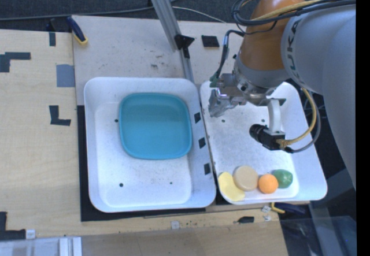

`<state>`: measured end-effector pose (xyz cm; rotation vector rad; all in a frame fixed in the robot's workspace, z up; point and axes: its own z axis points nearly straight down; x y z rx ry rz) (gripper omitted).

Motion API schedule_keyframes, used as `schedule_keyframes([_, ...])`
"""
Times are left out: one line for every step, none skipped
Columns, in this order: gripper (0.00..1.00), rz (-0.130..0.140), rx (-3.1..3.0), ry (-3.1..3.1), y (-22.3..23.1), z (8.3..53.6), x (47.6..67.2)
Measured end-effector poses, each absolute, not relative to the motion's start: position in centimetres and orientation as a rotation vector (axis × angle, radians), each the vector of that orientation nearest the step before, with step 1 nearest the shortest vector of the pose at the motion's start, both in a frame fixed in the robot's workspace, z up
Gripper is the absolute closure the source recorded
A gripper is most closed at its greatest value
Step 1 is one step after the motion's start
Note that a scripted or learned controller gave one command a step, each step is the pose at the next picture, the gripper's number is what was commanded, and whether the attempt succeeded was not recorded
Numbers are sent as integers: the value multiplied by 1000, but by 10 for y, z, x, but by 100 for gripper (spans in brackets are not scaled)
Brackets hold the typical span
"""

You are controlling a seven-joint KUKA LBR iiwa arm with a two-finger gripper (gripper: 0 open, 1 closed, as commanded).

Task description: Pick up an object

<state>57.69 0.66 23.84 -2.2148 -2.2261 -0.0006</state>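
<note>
Objects for picking sit bunched along the near edge of the right bin [306,151], and that is where I would have to send the arm [324,35]. Going down in size: the left bin [95,151] holds a big teal plate [155,125] lying flat, which looks too broad for these fingers; the right bin carries four small things in a row at its near wall, namely a yellow piece [229,189] at the left, a tan round puck [245,178] partly on top of it, an orange ball [267,184] touching the puck's right side, and a green ball [283,178] just beside that. The gripper [218,104] hangs over the far left corner of the right bin, close to the wall shared with the left bin, with nothing between its fingers; whether they are spread or pressed together I cannot tell from this slant. So the cluster lies well apart from the jaws, toward the near side and a little right. The row's long axis runs left to right along the near wall.
</note>
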Motion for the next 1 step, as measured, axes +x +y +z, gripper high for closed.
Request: schedule_keyframes([100,-1,-2215,-2227,63,243,588])
